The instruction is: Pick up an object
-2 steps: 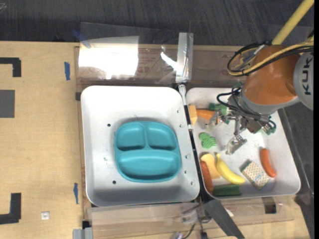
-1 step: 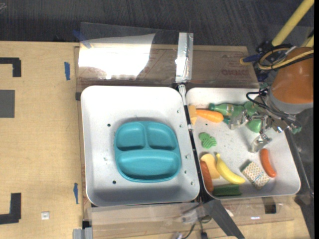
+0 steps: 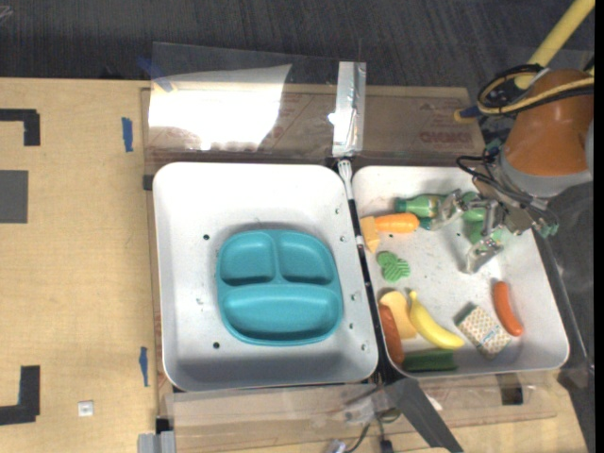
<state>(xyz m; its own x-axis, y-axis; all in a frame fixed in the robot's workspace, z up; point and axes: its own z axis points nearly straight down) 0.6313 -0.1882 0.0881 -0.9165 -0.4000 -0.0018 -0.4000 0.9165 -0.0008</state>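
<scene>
bare floor of the right bin surrounds the tool; its spread is unclear.

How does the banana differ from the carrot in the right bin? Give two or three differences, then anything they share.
The banana is yellow; the carrot is orange. The banana curves; the carrot is straight. The banana lies near the bin's front edge, the carrot at its far left. Both rest in the right bin, apart from the gripper.

Gripper hangs over right bin (banana well apart)
</scene>
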